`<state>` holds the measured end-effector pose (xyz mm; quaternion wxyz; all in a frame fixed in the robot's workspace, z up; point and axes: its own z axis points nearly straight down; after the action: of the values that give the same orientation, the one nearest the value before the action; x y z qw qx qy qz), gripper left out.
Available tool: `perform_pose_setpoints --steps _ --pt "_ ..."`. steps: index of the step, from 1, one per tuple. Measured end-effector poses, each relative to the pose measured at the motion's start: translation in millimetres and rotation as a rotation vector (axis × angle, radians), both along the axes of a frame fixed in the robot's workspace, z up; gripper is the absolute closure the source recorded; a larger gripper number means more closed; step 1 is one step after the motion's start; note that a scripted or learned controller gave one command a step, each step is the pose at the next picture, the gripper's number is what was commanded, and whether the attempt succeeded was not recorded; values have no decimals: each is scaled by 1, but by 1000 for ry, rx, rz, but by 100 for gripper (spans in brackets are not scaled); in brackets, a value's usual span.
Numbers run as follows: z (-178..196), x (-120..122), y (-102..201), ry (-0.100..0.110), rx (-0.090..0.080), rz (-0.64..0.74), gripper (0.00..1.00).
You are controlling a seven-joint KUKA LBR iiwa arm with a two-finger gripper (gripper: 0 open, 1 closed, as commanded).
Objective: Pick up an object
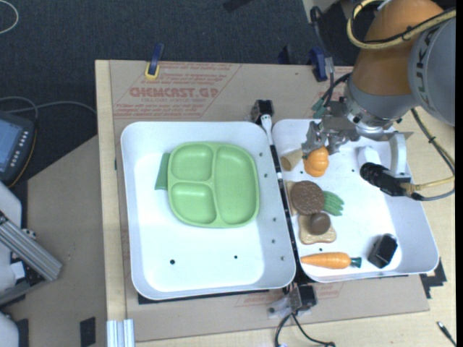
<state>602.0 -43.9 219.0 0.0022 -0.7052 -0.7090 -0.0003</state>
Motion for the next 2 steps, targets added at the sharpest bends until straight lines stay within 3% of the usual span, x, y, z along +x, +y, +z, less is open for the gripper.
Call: perform_pose_setpoints --steps 2 --pt "-4 -70 84 2 -1 -1 100"
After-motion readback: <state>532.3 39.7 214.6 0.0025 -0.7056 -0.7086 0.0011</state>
